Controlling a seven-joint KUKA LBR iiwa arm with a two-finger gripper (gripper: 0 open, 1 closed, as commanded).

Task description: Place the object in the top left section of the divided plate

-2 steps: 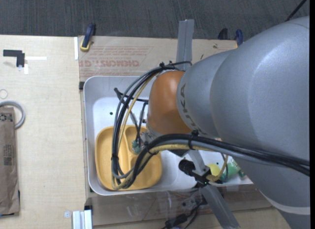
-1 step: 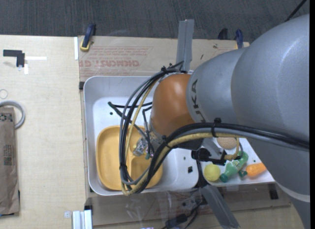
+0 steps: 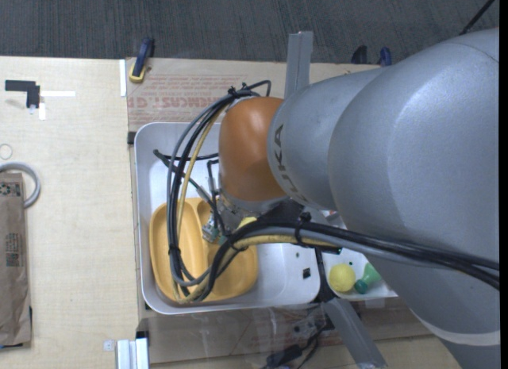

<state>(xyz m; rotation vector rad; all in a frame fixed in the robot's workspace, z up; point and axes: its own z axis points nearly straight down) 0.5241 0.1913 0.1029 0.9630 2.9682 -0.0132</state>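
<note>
The arm is seen reaching over the white bin, its orange band above the yellow divided plate. The gripper is hidden beneath the wrist and cables. A yellow ball and a green object lie right of the plate, beyond a bare stretch of bin floor.

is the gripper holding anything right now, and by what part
It cannot be told. The arm's orange band and cables cover the gripper where it reaches down over the yellow divided plate, so no hold is visible.
</note>
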